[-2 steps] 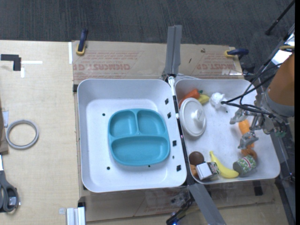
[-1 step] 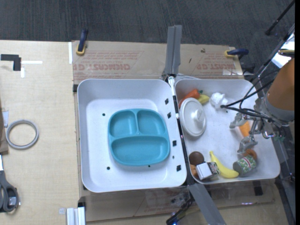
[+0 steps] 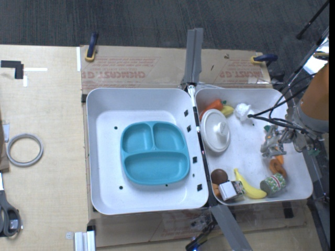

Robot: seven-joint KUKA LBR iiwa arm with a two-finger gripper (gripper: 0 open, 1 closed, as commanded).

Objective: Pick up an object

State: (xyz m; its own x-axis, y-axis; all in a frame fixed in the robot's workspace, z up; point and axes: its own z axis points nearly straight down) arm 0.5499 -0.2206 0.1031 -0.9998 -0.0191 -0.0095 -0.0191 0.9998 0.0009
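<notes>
My gripper [image 3: 271,146] hangs over the right part of the right bin [image 3: 246,135], reaching in from the right edge. Just below it lies a small orange object [image 3: 277,164], and below that a green patterned can [image 3: 274,184] lies on its side. A banana [image 3: 248,187] rests near the bin's front wall, beside a small white box [image 3: 229,190] and a brown ball [image 3: 219,176]. A white round bowl [image 3: 216,130] sits at the bin's left side. Behind it are an orange carrot-like piece [image 3: 212,106], a yellow piece [image 3: 226,110] and a crumpled white object [image 3: 242,111].
The left bin [image 3: 99,156] holds a blue divided plate [image 3: 155,152]. A grey ring [image 3: 22,149] and scissors [image 3: 9,218] lie on the bench at the far left. Black cables [image 3: 272,116] run across the right bin toward the arm.
</notes>
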